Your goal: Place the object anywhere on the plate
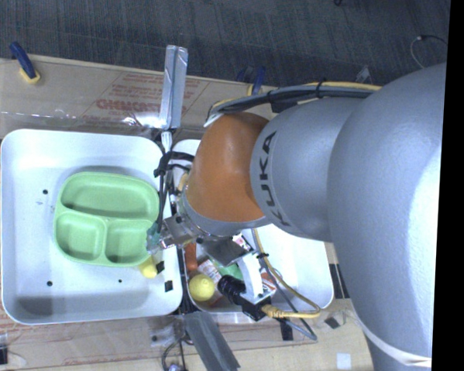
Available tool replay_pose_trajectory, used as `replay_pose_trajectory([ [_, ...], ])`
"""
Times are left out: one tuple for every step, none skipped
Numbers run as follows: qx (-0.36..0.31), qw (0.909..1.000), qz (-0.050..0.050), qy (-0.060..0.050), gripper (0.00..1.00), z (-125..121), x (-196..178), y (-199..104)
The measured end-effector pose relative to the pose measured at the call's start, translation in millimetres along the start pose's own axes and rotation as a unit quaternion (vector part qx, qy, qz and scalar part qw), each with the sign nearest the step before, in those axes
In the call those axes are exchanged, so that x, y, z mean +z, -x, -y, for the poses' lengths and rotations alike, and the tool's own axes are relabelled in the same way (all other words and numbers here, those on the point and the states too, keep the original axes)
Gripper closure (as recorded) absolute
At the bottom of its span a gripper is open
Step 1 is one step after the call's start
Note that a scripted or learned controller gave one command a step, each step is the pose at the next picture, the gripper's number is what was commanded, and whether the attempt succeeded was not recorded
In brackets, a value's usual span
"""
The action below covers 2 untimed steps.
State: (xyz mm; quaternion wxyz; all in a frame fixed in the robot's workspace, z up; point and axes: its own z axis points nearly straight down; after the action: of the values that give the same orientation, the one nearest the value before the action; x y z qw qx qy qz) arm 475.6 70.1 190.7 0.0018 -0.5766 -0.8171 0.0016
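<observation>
My arm (335, 147) reaches in from the right, orange band (225, 169) low over the seam between the two bins. My fingers (157, 243) hang at the plate's right edge, and I can't tell how wide they stand; my wrist hides too much. The green plate (106, 217), three compartments, lies in the left bin (25, 286). A small yellow object (148, 270) sits just off the plate's lower right corner, on the bin floor, right beneath my fingers. In the right bin (312, 278) a yellow ball (202, 288) lies among other items, partly hidden by my wrist.
</observation>
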Motion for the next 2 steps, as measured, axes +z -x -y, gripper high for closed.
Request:
replay_pose_trajectory([
  [-0.141,0.9900,0.001,0.001,1.00,-46,32,-24],
  [-0.191,0.9816,0.000,0.000,1.00,-60,54,-27],
])
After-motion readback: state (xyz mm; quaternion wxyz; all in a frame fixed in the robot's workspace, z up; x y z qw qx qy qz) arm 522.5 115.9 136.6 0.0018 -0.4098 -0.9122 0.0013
